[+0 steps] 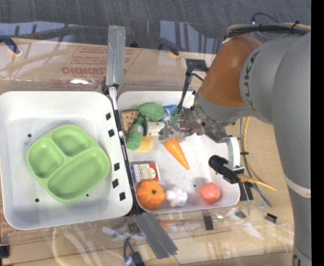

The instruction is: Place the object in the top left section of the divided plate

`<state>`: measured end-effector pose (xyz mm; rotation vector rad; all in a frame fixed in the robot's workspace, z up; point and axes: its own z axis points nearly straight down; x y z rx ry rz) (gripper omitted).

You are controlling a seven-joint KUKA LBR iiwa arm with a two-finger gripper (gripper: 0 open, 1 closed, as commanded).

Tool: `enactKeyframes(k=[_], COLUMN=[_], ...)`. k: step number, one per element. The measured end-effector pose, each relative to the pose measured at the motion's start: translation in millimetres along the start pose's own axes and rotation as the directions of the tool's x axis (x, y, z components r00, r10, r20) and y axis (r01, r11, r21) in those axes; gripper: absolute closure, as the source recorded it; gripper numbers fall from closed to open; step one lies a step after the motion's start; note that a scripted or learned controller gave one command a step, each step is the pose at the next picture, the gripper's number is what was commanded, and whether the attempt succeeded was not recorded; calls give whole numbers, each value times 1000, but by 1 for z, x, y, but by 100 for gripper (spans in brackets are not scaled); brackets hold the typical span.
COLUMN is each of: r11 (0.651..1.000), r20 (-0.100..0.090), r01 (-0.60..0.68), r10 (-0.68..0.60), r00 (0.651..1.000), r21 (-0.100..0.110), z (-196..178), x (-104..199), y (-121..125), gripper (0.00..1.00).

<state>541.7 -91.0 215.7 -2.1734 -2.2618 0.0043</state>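
Note:
A green divided plate [67,162] lies in the left bin [12,115], with two small sections at its upper left and one large section at its lower right. My gripper [172,128] hangs low over the upper middle of the right bin [223,204]. An orange carrot [177,152] lies just below it, its thick end right under the gripper and its tip pointing down and right. Whether the gripper touches the carrot is hidden from this angle.
The right bin also holds a leafy green piece [151,111], a blue item [170,113], a brown cracker [130,118], a green vegetable [135,137] on a yellow piece [146,144], a small carton [144,172], a pumpkin [151,194], a white lump [177,197] and a pink fruit [209,192].

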Motion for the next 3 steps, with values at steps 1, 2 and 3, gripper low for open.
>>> enactKeyframes(k=[1, 2, 3], r11=[978, 986, 986], r20=[1, 1, 1], r01=[-210, -167, -168], r10=[210, 167, 168], r00=[978, 986, 986], r21=[-4, 4, 1], z=[-45, 27, 25], x=[11, 80, 79], y=[2, 55, 55], gripper=[100, 100, 0])
